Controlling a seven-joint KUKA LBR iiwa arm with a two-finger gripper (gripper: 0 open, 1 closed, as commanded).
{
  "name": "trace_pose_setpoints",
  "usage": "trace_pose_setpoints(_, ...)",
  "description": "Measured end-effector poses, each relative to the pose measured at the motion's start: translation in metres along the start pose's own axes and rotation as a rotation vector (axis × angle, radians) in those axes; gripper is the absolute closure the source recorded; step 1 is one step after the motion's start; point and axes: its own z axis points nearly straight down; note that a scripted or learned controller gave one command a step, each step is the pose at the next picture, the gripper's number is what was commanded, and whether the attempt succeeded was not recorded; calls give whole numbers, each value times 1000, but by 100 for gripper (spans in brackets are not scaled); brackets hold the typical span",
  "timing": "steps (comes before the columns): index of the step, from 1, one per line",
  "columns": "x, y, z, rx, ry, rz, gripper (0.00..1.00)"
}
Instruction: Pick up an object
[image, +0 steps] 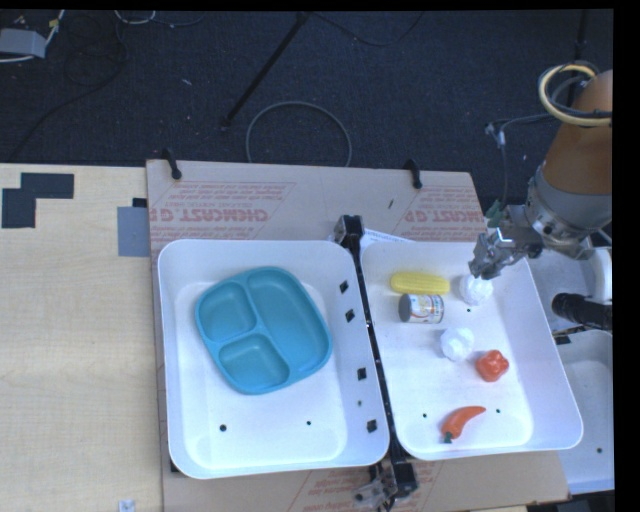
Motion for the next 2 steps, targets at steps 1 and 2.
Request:
trace_pose_setpoints(1, 61, 1, 4, 4, 3, -4, 100)
trace_pose_setpoints(2, 119, -1, 15, 4, 2, -3, 100)
